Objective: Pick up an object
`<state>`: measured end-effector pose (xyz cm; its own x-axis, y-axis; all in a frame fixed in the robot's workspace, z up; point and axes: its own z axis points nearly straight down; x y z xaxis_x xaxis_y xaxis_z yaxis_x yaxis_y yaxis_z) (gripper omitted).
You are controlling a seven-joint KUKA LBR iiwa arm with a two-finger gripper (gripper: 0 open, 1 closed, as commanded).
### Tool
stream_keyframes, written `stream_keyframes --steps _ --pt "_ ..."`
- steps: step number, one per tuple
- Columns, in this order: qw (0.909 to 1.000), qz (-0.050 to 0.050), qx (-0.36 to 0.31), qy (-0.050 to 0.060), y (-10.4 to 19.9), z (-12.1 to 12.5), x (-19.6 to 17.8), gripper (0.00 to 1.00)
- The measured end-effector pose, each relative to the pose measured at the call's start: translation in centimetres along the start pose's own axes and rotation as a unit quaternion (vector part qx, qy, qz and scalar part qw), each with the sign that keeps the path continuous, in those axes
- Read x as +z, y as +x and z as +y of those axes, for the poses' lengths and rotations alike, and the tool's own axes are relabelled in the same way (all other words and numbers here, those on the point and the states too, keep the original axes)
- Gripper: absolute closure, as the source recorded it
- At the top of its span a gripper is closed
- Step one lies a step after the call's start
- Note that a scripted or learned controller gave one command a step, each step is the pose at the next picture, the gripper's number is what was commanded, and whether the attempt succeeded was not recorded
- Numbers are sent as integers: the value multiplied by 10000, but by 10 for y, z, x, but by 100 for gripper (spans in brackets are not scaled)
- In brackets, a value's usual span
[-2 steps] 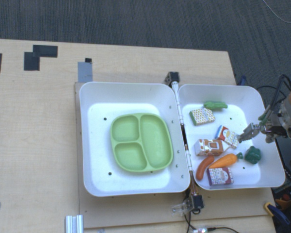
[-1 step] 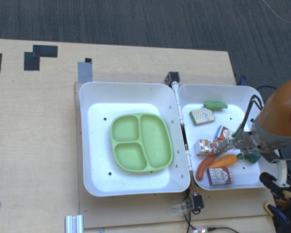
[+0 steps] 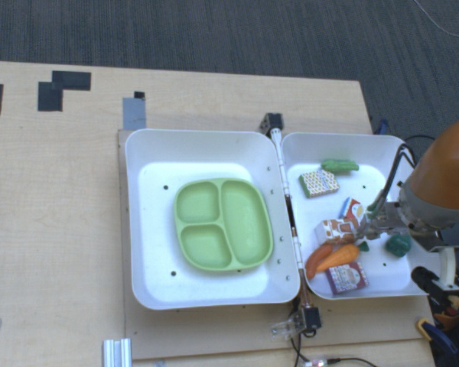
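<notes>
A: Right, where is the hand [image 3: 369, 228]?

B: Low in the right-hand shallow white bin [image 3: 382, 283], at the end of the grey arm with the orange band [image 3: 446, 176]. I cannot tell how it stands, or whether it has anything.

A: What lies around it?

B: Six things, one of each. Just beside it, a small white and red carton [image 3: 343, 226] and a long orange carrot-shaped toy [image 3: 330, 257]. Near these, a purple-labelled packet [image 3: 345, 279] and a small dark green block [image 3: 398, 245]. Farther up, a chequered square pad [image 3: 319, 182] and a green pod-shaped toy [image 3: 339, 165].

A: And the left white bin [image 3: 149, 281]?

B: One pale green plastic plate with three compartments [image 3: 222, 225].

A: Beneath?

B: A light wooden tabletop [image 3: 53, 228]; beyond it, dark grey carpet [image 3: 214, 21].
</notes>
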<state>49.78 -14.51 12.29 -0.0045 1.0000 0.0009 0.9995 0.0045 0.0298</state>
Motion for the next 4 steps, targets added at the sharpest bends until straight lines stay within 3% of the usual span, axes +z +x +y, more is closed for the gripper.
stream_keyframes --steps 1,2,3,4 --pt "9999 0 -2 121 57 79 -89 100" --pt "9999 -10 5 136 -37 161 -69 100" --pt "9999 -9 -1 130 -36 162 -69 0" --pt "9999 -8 7 125 -7 102 41 0"
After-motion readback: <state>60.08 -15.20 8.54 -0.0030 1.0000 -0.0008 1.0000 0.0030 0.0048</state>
